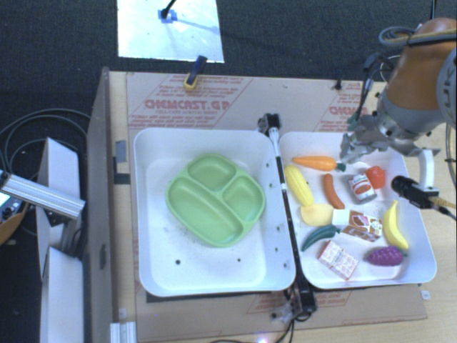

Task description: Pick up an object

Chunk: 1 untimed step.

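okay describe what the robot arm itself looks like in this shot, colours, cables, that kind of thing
The grey KUKA arm is bulky and rounded, with a broad orange band above its wrist. Thin dark cables loop along its upper side. It narrows to a grey metal two-finger gripper whose outline is blurry. No markings or lettering can be made out on it.

Probably a robotics lab, 2 white bins [214, 281] on bench, loose cables [28, 138], toy food

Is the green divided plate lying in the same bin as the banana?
No, the green plate lies in the left bin; the banana is in the right bin.
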Available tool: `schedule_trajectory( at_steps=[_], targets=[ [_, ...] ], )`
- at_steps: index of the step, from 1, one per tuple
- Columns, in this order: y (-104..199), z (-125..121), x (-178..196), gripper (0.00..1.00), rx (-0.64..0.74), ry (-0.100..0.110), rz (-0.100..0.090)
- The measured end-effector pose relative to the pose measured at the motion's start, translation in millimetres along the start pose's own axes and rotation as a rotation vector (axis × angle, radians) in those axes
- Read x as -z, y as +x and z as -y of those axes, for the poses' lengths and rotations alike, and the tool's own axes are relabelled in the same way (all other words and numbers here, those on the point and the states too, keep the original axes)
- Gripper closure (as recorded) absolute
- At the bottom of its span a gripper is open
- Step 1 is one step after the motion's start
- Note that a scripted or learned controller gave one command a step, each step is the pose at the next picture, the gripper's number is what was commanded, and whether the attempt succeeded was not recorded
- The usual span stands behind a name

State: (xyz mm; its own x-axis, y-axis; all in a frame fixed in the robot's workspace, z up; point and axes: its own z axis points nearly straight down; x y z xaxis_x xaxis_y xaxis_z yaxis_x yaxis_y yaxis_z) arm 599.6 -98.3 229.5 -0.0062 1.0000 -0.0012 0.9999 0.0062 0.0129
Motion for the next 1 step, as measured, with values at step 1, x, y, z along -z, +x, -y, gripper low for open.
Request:
schedule_trajectory(
  at_steps=[1],
  targets=[
    [-0.9,1.7,-7.5,0.00,-0.003,0.010,-0.001]
  ],
)
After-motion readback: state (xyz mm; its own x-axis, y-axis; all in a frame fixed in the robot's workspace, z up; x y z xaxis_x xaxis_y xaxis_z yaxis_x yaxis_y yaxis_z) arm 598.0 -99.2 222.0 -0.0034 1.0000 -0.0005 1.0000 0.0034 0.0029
